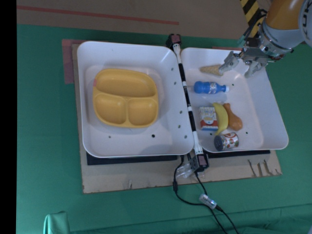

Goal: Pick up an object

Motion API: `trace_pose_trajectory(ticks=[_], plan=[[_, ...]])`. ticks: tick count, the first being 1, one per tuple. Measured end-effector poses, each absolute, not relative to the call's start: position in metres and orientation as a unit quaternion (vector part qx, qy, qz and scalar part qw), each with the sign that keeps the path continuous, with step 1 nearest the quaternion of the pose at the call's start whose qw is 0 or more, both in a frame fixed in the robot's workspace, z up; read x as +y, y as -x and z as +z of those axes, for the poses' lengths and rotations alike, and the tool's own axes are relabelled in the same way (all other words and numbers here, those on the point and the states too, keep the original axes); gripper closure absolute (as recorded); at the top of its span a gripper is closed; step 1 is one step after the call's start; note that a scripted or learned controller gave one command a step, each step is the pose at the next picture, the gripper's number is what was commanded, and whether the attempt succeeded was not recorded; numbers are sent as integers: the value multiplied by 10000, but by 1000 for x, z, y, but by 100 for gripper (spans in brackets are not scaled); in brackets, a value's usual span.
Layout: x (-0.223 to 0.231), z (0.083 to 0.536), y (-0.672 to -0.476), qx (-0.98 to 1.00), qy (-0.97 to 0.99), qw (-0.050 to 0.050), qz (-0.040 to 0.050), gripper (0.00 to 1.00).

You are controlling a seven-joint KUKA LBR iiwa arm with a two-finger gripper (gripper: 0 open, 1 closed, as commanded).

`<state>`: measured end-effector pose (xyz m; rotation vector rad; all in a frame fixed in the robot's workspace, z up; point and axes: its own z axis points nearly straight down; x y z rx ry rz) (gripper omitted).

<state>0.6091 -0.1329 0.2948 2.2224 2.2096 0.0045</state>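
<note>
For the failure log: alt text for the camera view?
Gripper hangs open over the right bin, by a cone; below lie a bottle, carton, banana, drumstick and can. Yellow tray fills the left bin.

gripper (240, 65) spread over right bin (273, 106) far end, nothing between jaws | cone (211, 69) just beside left-hand jaw | blue bottle (210, 87) near, below jaws | carton (208, 118), banana (222, 117), drumstick (233, 119), can (226, 141) clustered well apart | bare floor under right-hand jaw
</note>
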Motion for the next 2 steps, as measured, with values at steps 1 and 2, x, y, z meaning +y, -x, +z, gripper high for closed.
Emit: trace_pose_trajectory(ticks=[1,2], plan=[[-144,220,-604,7048,-7092,157,96,0],[-105,190,-532,7047,-7095,52,20,0]])
